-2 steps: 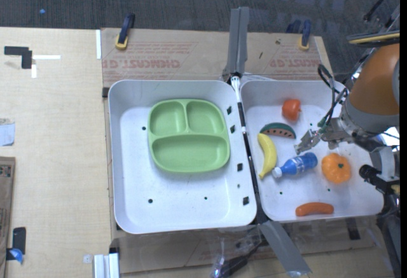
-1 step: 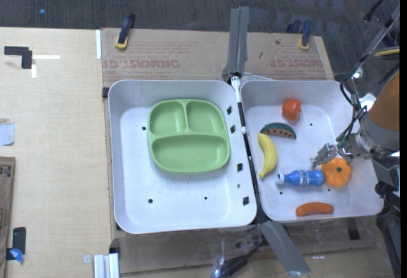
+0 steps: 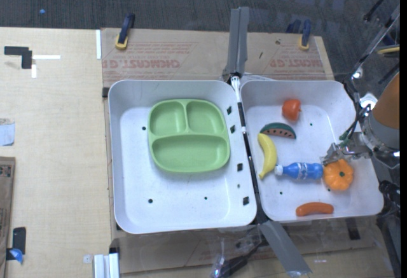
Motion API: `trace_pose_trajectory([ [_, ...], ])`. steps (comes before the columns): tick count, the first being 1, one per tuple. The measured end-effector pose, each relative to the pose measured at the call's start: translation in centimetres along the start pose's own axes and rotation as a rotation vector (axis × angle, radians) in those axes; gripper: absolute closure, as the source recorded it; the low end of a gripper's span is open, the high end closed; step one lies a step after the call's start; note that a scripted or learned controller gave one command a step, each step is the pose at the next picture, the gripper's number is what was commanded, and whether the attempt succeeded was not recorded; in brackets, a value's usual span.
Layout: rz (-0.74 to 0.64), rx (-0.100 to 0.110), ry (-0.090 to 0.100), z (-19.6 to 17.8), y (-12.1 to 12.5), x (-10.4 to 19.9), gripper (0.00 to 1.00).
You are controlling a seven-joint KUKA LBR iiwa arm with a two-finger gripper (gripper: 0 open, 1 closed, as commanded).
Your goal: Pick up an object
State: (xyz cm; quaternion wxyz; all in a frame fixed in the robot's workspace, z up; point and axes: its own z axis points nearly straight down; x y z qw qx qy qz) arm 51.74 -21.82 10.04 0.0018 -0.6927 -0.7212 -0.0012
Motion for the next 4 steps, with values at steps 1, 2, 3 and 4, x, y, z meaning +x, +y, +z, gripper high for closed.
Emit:
trace_pose_trajectory([
  [1, 0.072, 0.0, -0.005, -10.7, 1.3, 6.7, 1.0],
  [2, 0.072, 0.0, -0.005, -10.7, 1.3, 6.7, 0.0],
  [3, 0.03, 0.001, -0.004, 1.0, 0.7, 7.5, 0.0],
  [4, -0.007, 0.002, -0.004, 1.0, -3.6, 11.6, 0.0],
])
